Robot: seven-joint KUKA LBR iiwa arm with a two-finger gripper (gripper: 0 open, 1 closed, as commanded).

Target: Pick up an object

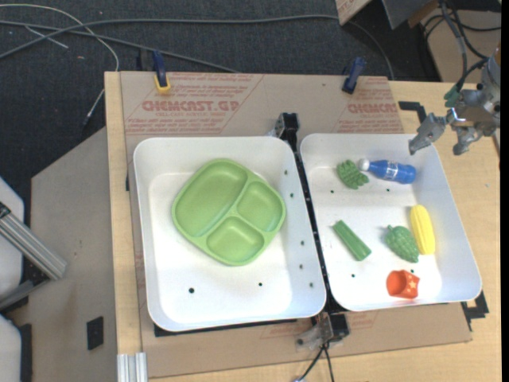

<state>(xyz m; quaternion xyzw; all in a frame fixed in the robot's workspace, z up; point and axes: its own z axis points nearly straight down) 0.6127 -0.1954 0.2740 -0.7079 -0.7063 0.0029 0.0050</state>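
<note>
Small toys [402, 243] in right bin [457, 213]

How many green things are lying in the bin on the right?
3: a leafy green piece at the top beside the blue bottle, a long green stick in the middle, and a bumpy green piece touching the yellow corn.

Red print on the flat brown cardboard sheet [238, 94] under the bins reads "CHEMCAST GP" behind the left bin, repeated partly behind the right.

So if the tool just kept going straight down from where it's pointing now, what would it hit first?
Probably the right bin near its upper right rim. The open tool hangs there, right of the blue bottle; depth is hard to judge.
</note>
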